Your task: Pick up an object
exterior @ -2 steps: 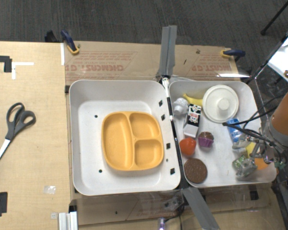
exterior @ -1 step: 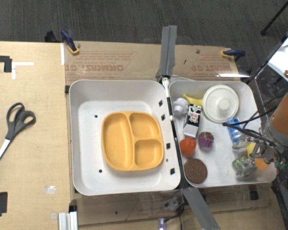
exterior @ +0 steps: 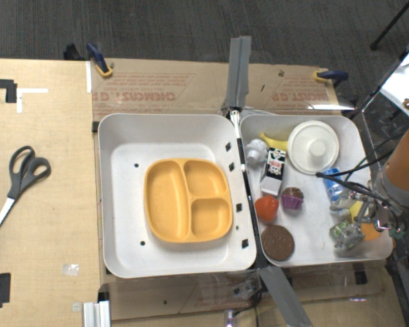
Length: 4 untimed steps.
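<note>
Arm is reaching in from 3 o'clock; the gripper (exterior: 365,213) is hovering low over the 4 o'clock corner of the right bin (exterior: 307,257). Cables and mechanism are cluttering that spot, so I cannot tell whether the jaws are apart or together, or whether anything is sitting between them.

Candidates are all lying in the right bin, nothing lifted as far as the view shows. Likely target, judging by position: the small clutter under the wrist — a blue crinkled wrapper (exterior: 334,188), a clear greenish packet (exterior: 343,234), something orange (exterior: 372,231) half hidden by the arm. They are crowding each other against the bin wall, so a clean two-finger grab is looking awkward there.

Rest of the bin:
- white lidded bowl (exterior: 314,147) at 12 o'clock
- banana (exterior: 275,140) touching it at its 9 o'clock
- black-and-white carton (exterior: 275,169) leaning along the divider side
- red ball (exterior: 266,208), purple cupcake (exterior: 292,197), brown round disc (exterior: 277,242) clustering toward 7 o'clock

Left bin (exterior: 123,251) is carrying a yellow divided plate (exterior: 188,199), centred, probably a distractor. Scissors (exterior: 17,179) are lying on the surface far out at 9 o'clock, well apart from everything.

Risk: pinching two items at once, or dragging a wrapper.
</note>
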Each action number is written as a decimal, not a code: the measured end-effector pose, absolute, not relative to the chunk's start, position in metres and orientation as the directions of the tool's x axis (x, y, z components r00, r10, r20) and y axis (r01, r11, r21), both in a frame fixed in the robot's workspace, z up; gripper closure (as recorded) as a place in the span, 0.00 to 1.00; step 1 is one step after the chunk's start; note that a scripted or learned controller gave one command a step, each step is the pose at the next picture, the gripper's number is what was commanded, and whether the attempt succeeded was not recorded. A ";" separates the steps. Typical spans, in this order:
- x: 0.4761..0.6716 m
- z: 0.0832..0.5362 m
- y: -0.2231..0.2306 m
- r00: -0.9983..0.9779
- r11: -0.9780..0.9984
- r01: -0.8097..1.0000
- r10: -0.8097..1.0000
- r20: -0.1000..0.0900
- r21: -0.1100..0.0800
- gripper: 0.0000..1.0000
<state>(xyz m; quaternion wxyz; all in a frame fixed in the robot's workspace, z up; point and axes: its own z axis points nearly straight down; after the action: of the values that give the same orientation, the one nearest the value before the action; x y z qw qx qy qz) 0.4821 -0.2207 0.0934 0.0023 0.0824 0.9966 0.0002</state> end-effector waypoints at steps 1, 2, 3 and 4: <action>0.480 0.093 -0.221 -0.993 0.993 0.119 0.119 -0.004 -0.001 0.00; 0.492 0.093 -0.220 -0.988 0.988 0.156 0.156 -0.004 0.001 0.00; 0.511 0.092 -0.157 -0.988 0.988 0.155 0.155 -0.002 0.001 0.00; 0.479 0.093 -0.196 -0.992 0.992 0.124 0.124 -0.003 0.000 0.00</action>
<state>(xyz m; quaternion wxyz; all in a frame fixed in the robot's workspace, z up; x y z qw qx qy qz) 0.4787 -0.1962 0.0926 0.0015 0.0622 0.9981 -0.0002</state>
